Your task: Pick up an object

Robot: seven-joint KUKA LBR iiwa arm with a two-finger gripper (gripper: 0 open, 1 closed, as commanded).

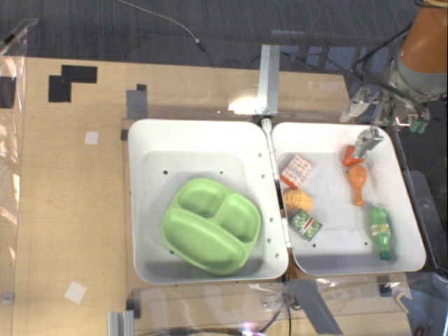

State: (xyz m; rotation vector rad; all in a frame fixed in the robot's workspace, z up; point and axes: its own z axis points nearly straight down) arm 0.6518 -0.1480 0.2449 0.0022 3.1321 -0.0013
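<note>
Up at 1 o'clock in the right bin (413,257), the gripper (367,143) is parked over a red toy (351,157), fingers can't be made out, so it could easily get nudged away.

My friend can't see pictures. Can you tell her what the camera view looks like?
A robot gripper hangs over the right bin, just above an orange toy beside a green bottle. Three small snack packets lie near the divider. The left bin holds a green divided plate.
</note>
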